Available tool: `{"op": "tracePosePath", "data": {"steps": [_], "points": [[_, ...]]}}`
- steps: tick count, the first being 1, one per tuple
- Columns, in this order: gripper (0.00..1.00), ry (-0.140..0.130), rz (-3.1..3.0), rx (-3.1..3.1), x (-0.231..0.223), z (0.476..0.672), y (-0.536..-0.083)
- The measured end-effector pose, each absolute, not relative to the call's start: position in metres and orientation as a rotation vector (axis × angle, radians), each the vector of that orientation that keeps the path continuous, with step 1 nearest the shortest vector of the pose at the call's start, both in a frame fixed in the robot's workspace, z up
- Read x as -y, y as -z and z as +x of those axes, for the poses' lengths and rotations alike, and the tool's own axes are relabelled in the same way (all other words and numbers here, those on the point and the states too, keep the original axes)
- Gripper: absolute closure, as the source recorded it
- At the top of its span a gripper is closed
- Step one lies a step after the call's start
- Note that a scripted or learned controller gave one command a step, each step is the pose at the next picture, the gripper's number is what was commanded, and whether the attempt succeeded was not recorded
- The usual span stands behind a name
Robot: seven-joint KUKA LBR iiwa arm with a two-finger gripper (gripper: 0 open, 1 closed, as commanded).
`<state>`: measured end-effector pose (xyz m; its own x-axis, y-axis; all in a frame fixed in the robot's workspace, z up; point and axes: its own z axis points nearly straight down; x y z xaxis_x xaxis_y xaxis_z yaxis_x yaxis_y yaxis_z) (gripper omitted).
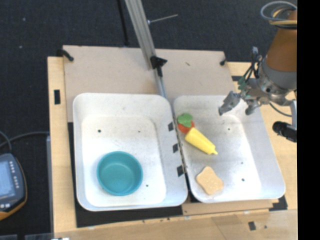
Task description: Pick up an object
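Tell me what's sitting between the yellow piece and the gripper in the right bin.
Nothing: in the camera view, only bare white bin floor lies between the yellow piece and the gripper.

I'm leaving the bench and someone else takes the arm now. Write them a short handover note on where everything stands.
Gripper: open, holding nothing, over the far edge of the right white bin.
Right bin holds a yellow plastic corn-shaped toy, a small red-and-green toy touching its far end, and a tan bread-slice toy.
Left white bin holds a round teal bowl.
Done: nothing picked.
Left: descend, grasp one object, lift.
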<state>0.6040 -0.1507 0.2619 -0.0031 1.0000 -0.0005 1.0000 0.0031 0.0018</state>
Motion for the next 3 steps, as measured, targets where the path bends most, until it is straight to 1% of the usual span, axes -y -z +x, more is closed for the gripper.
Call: {"op": "tracePosePath", "data": {"steps": [1, 2, 3], "points": [[0.0, -0.002, 2.217, -2.224, 0.151, 0.604, -0.262], [0.0, 0.006, 2.223, -2.224, 0.148, 0.608, -0.201], [0.0, 0.005, 2.221, -2.225, 0.141, 0.612, -0.151]]}}
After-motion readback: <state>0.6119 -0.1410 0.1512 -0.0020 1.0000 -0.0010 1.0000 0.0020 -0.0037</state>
